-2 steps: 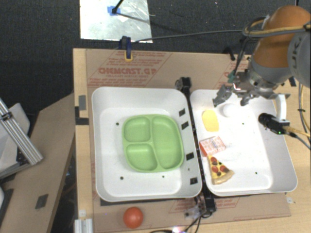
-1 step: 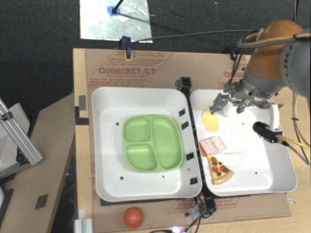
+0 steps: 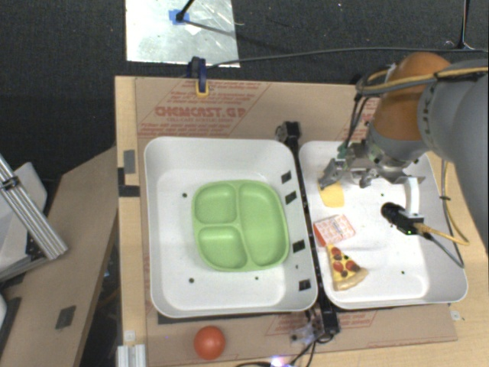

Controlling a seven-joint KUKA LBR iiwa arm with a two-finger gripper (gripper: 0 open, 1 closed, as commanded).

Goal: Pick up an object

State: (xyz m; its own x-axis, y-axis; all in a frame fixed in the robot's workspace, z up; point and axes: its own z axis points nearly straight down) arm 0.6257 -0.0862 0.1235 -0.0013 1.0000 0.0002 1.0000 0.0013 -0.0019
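Yellow cheese (image 3: 332, 196) lies in the right bin (image 3: 439, 281), just below the end effector (image 3: 345, 172), whose state I cannot tell, with a card (image 3: 334, 228) and pizza slice (image 3: 345, 267) nearer the front.

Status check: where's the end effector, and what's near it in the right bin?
End effector low over right bin, far end. Yellow block just beneath, not gripped. Red packet and pizza slice close by, nearer front.

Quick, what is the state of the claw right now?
Claw: above the yellow block in the right bin; open or closed cannot be told.
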